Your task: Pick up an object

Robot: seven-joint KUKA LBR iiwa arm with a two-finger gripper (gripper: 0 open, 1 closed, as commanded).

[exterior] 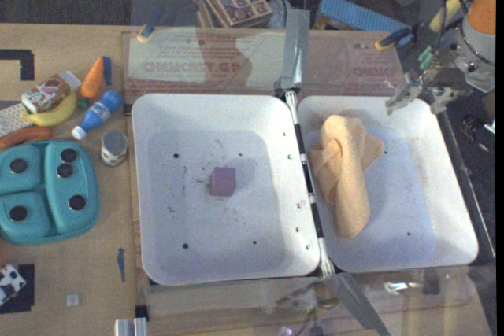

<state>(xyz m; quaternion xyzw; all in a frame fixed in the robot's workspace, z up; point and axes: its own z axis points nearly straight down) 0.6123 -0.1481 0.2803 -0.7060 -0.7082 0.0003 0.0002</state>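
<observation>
Two candidates for the pick, one per bin. Left bin has a small purple cube sitting flat near its middle, nothing touching it, so it's a clean top-down target. Right bin has a crumpled orange cloth lying lengthwise along the bin's left wall, upper end bunched and spilling toward the divider between the bins. The cloth is soft and folded, so a pinch on a raised fold should work; a grab too close to the divider risks clipping the rim.

Gripper hangs over the right bin's top-right corner, well apart from the cloth and further still from the cube. Looks like a parked or approach pose, high and off to the side so the camera gets a clear look at both bins.

The fingers look spread, tips pointing down and left toward the bin, with nothing between them and nothing touched. The gap reads fairly wide, but they're small and partly lost against the dark clutter behind, so treat that as my best read.

Tabletop to the left of the left bin carries toy food, a small bottle, and a teal tray, all well outside the bins, not in play.

Nothing picked yet. The cloth is the nearer target from where the arm sits.
</observation>
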